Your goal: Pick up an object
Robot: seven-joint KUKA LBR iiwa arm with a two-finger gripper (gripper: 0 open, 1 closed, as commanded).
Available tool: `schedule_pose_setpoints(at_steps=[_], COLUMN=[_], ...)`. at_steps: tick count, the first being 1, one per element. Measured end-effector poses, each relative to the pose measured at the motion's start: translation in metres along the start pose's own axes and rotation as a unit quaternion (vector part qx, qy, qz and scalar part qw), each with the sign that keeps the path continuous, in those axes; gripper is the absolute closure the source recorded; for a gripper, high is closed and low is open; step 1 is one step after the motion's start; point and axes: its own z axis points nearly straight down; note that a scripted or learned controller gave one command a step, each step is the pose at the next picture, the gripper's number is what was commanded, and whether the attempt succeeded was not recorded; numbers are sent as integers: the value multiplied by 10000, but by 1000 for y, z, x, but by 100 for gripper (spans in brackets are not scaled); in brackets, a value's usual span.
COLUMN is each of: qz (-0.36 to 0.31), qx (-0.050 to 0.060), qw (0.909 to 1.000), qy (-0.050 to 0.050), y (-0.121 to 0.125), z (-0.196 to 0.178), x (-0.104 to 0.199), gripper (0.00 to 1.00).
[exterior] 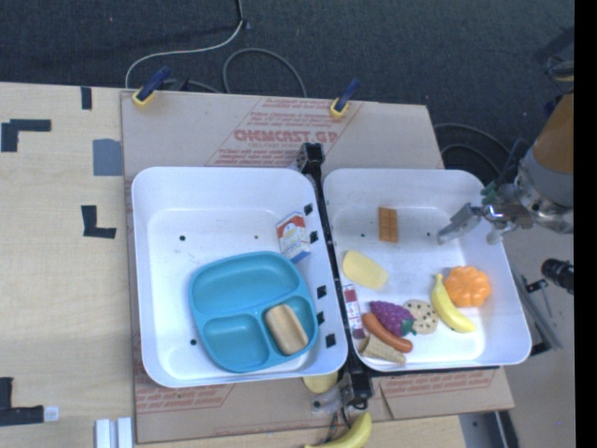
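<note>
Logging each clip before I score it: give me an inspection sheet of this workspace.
Surface: cardboard sheet on a wooden bench, clamped at the back, bearing the left bin and right bin.
Job's things: right bin holds a brown block, yellow piece, orange pumpkin, banana, grapes, cookie.
Clutter: left bin has a blue plate with a bread roll, plus a small carton.
Grippers: gripper over the right bin's right side, holding nothing.
Cables: white and black cables behind the bench.
Surroundings: dark carpet.

Blue plate point(244, 297), orange pumpkin point(467, 286), yellow banana point(451, 311) (curved) — purple grapes point(393, 315), white bins point(149, 278)
</note>
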Motion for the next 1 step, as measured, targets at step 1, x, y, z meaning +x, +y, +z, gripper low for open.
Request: schedule_pose_setpoints(at_steps=[1], qz=[-44], qx=[-15], qw=[10000], qy=[8], y=[80], z=[29], x=[54], gripper=[0])
